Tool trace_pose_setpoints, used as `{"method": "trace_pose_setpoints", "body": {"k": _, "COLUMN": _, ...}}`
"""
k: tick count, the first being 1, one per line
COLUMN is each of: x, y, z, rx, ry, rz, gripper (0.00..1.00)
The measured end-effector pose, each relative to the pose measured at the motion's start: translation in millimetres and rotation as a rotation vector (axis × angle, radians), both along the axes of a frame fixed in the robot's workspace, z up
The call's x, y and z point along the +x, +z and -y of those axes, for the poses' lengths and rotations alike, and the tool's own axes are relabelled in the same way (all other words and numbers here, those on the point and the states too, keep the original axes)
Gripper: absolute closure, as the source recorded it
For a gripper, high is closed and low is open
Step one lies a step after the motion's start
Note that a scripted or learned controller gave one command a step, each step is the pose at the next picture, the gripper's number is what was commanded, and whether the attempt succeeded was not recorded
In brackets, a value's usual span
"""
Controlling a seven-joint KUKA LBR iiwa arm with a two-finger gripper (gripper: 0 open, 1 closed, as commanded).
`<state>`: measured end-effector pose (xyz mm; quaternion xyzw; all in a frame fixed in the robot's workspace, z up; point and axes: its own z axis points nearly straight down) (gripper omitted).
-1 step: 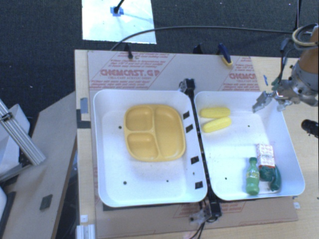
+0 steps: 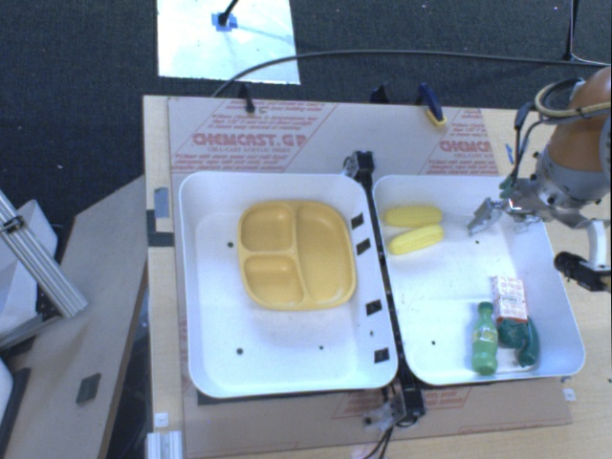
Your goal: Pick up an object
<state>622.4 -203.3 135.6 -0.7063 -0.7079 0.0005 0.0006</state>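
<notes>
The right bin (image 2: 449, 352) holds two yellow oblong pieces, one (image 2: 412, 216) lying just behind the other (image 2: 417, 240), near its back left corner. A green bottle (image 2: 485, 338), a red and white carton (image 2: 509, 298) and a dark green object (image 2: 522, 341) sit together at the front right. My gripper (image 2: 486, 215) hangs over the back right part of this bin, to the right of the yellow pieces and apart from them. It is open with nothing between its fingers.
A yellow divided plate (image 2: 295, 254) lies in the left bin (image 2: 215, 352). A black clipped ridge (image 2: 378, 275) separates the two bins. The grey and orange arm (image 2: 574, 151) comes in over the right bin's back right corner. Cables run behind the bins.
</notes>
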Motion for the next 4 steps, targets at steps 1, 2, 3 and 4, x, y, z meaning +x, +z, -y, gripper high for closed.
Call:
{"method": "trace_pose_setpoints", "body": {"k": 1, "x": 0.4, "y": -51.4, "z": -0.3, "rx": -0.001, "ry": 0.001, "rz": 0.002, "gripper": 0.0}}
{"method": "trace_pose_setpoints", "body": {"k": 2, "x": 2.3, "y": -37.4, "z": -0.1, "rx": -0.002, "ry": 0.002, "rz": 0.008, "gripper": 1.0}}
{"method": "trace_pose_setpoints", "body": {"k": 3, "x": -1.0, "y": 7.2, "z": 0.0, "rx": -0.001, "ry": 0.001, "rz": 0.006, "gripper": 1.0}}
{"method": "trace_pose_setpoints", "body": {"k": 4, "x": -2.7, "y": 72.2, "z": -0.1, "rx": -0.003, "ry": 0.003, "rz": 0.011, "gripper": 1.0}}
